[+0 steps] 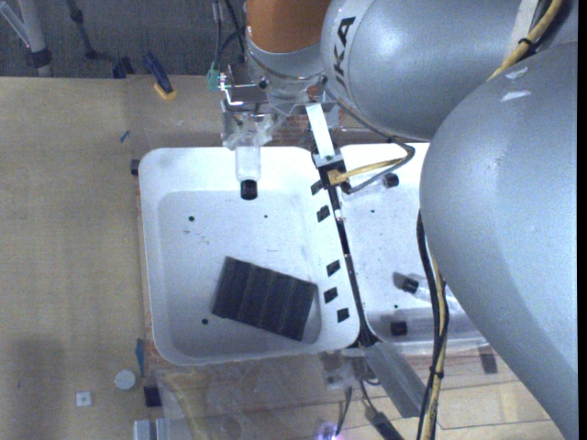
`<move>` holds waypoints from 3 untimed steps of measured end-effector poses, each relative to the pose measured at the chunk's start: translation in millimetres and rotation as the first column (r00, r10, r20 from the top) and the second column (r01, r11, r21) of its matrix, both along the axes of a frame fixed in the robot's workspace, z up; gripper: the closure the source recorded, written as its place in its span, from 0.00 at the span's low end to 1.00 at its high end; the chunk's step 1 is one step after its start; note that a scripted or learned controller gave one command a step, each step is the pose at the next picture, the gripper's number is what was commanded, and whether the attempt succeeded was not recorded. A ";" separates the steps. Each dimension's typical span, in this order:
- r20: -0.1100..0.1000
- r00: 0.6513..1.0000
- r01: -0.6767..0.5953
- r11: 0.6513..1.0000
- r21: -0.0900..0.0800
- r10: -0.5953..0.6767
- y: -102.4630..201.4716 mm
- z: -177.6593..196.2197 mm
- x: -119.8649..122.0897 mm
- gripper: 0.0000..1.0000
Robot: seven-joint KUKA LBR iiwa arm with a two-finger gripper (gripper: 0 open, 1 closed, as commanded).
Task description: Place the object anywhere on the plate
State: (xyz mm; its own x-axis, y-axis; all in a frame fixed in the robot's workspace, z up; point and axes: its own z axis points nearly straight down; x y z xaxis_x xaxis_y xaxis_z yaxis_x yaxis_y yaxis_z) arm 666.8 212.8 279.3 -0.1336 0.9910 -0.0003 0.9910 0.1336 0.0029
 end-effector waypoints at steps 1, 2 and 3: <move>-0.007 0.994 -0.111 0.994 -0.001 0.111 6.5 -30.4 -1.3 1.00; 0.001 0.990 0.139 0.990 0.000 -0.139 -23.8 42.1 -0.3 1.00; -0.007 0.864 0.504 0.864 -0.004 -0.504 12.8 -27.2 -1.4 1.00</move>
